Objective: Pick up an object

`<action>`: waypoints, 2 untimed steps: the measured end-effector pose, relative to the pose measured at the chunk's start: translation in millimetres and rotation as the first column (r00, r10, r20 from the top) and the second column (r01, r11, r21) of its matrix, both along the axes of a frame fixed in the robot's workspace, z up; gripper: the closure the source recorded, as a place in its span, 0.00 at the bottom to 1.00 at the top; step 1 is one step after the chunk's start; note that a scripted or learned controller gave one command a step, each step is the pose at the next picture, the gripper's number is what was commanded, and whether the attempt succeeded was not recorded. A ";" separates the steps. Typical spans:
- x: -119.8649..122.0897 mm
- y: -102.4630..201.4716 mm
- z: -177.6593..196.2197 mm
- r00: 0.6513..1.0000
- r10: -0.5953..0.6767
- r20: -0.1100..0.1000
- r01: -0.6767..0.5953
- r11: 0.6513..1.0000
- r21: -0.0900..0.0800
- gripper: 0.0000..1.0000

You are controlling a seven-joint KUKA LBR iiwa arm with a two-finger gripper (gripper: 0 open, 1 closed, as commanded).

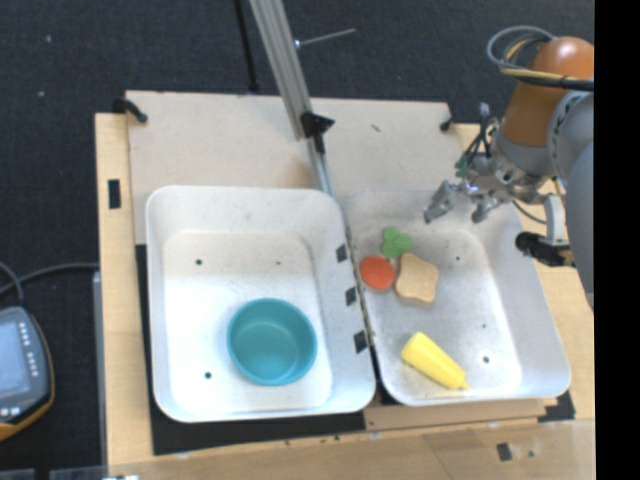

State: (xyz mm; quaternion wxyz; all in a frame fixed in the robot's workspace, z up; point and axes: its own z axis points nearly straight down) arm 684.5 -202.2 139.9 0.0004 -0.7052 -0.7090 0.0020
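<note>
The gripper (460, 206) is seen over the right bin (520, 298), toward its 1 o'clock corner; its fingers are spread apart, and nothing is held between them. Four objects are noted in the right bin: a green piece (396, 241) at 11 o'clock, an orange-red round piece (377, 272) at 9 o'clock, touching a tan bread-like piece (417, 279), and a yellow piece (433, 360) at 6 o'clock. A teal bowl (272, 341) is recorded in the left bin (180, 258), toward 5 o'clock.

two bins (250, 208) – five objects (one bowl (272, 341))
</note>
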 end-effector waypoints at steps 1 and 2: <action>-0.3 -0.8 -39.4 1.000 0.002 0.001 -0.002 1.000 0.000 0.00; 1.3 -1.9 -25.7 1.000 0.006 0.006 -0.006 1.000 -0.005 1.00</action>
